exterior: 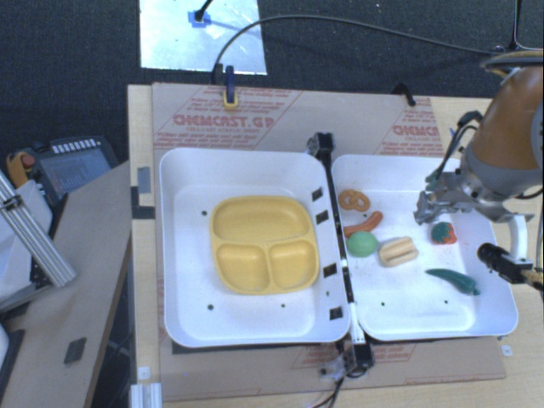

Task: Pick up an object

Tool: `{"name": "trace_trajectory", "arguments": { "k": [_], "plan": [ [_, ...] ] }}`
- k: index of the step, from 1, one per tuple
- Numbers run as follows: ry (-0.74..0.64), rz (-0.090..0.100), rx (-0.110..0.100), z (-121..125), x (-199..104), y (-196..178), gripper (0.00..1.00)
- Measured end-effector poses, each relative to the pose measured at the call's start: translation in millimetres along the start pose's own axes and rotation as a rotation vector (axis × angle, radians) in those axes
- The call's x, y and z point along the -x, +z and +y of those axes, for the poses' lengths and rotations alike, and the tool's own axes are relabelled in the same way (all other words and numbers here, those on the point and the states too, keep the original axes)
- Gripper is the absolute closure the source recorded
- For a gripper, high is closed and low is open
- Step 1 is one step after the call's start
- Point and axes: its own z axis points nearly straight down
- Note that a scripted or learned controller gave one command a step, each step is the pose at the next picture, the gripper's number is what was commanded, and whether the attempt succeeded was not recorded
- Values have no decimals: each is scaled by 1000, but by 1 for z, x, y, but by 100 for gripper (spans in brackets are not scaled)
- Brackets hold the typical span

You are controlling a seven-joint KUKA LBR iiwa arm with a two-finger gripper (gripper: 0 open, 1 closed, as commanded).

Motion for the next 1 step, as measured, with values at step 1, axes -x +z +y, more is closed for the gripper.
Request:
{"name": "trace_trajectory", "arguments": {
  "k": [1],
  "plan": [
    [-4,0,0,5,11,-54,100]
  ]
}}
